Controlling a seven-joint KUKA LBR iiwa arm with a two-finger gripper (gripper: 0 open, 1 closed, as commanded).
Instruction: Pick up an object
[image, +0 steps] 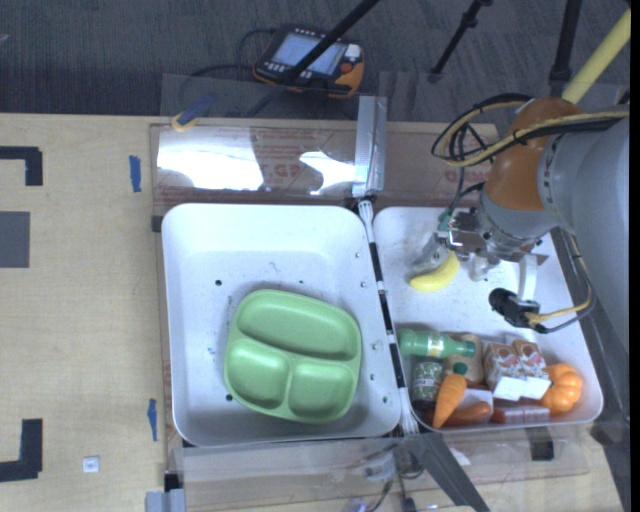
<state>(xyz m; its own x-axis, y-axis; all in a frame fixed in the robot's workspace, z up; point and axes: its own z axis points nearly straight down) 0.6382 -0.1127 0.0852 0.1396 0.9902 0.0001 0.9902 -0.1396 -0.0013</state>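
Observation:
My gripper (458, 256) hangs over the back part of the right bin (400, 235), under the orange band of the arm. A yellow banana-shaped toy (432, 277) lies slanted just to its lower left. The toy's upper end reaches right up against the gripper's tip, and I cannot tell whether it is touching or gripped. Along the bin's front edge lie a green bottle (436, 346), a carrot (452, 393), a patterned box (513, 362), a small orange pumpkin (563, 388) and a red item (505, 411).
The left bin (190, 250) holds a green three-compartment plate (292, 354) near its front. A metal divider (378, 290) separates the two bins. A black cable plug (512, 304) dangles below the wrist. A clear panel (260, 160) stands behind the left bin.

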